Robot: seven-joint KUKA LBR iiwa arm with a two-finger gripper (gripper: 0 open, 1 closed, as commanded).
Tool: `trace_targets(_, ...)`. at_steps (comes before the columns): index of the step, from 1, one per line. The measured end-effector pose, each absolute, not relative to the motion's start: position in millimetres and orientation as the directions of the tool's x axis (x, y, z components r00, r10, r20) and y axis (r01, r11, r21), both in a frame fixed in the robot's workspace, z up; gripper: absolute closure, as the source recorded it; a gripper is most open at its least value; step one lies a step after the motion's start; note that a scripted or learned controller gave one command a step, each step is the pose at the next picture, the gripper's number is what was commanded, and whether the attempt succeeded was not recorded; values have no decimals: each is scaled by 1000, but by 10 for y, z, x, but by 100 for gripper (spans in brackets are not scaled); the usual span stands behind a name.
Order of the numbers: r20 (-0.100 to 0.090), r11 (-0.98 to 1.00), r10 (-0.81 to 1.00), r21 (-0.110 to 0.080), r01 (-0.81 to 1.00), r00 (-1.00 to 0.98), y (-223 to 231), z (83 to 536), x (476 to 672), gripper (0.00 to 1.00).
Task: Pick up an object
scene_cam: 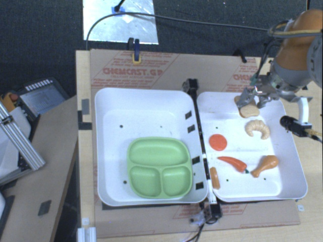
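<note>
The hand (251,99) is seen low over the far edge of the right bin (290,185), directly above a tan bread-like piece (249,111); whether its fingers are open or closed cannot be told. Also lying in the right bin: a croissant (258,128), an orange disc (218,142), a red chili pepper (232,162), a drumstick (265,165) and a small sausage (214,177). A green divided tray (159,166) is seen in the left bin (113,115).

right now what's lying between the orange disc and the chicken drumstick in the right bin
In the camera view, a red chili pepper lies between the orange disc and the chicken drumstick, on the right bin's floor, its tip near the drumstick's bone end.
</note>
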State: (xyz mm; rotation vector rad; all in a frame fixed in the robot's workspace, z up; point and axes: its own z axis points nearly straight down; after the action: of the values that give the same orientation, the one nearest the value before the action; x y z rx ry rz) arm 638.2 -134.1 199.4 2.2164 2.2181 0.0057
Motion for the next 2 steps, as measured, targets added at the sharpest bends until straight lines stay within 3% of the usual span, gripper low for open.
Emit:
trace_targets(1,-2,1,1000,8,1000,-1,-1445,2551,6409,100)
trace_targets(2,1,8,1000,0,1000,-8,-893,2434,6200,100)
